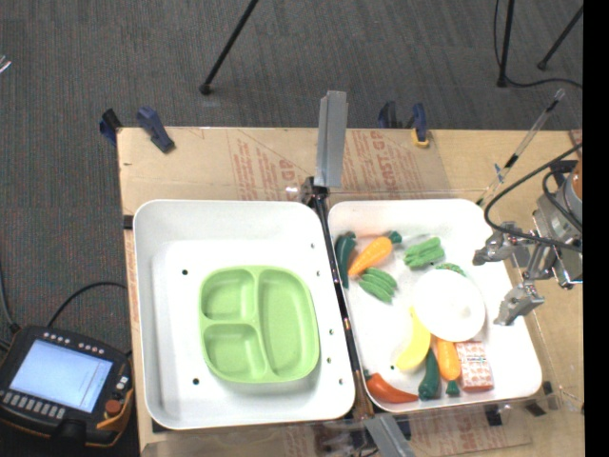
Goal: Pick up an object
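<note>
1. The gripper [508,279] hangs at the right rim of the right bin [495,219], its two metal fingers spread apart with nothing between them; one finger [492,249] sits toward the bin's back corner, the other [520,307] nearer the front, both over the rim beside the white plate [449,305].
2. The things to pick all lie in the right bin: an orange carrot [370,254], a dark green piece [343,249] touching it, two ribbed green vegetables [380,285] [424,252], a yellow banana [415,344], a second orange piece [445,358], a red pepper [392,388] at the front edge, and a small red and white box [475,367].
3. The round plate lies across the middle of the pile, overlapping the banana's top and another green piece at its back edge; it stands between the gripper and most of the toys.
4. The toys look like smooth moulded plastic. The print on the box is too small to read.
5. The left bin [157,246] holds a light green tray [259,325] with three compartments and rounded corners.
6. Both bins rest on a brown board [228,165] printed with red letters, not legible here. Blue clamps [152,128] grip its back edge.
7. A pendant [65,381] with a lit screen lies on the grey carpet at front left.
</note>
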`<state>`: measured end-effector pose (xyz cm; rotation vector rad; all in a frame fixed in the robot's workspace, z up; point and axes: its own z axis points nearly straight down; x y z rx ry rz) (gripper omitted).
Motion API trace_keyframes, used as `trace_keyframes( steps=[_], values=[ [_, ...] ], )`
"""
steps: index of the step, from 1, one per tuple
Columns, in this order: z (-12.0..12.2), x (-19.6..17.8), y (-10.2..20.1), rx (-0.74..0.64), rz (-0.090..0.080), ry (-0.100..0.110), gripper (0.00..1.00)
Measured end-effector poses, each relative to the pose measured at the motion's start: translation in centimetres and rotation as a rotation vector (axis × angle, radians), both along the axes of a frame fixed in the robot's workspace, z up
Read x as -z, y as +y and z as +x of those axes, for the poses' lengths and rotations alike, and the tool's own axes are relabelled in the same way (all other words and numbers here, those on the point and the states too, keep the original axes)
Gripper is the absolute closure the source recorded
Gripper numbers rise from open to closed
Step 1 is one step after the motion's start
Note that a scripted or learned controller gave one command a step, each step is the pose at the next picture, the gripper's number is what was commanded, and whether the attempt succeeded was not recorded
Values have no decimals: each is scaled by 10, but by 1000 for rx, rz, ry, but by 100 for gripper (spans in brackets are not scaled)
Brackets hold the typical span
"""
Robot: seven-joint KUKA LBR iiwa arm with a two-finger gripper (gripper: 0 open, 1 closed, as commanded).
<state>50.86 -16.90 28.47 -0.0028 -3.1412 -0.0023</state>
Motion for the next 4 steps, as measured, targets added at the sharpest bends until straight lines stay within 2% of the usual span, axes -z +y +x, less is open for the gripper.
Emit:
trace_keyframes(
  steps=[1, 2, 3, 4],
  values=[
    [-34, 135, 17, -201, 5, 10, 0],
    [-17, 190, 29, -116, -5, -17, 0],
    [-18, 183, 33, -125, -2, -12, 100],
    [-17, 183, 34, -127, -2, -13, 0]
  ],
)
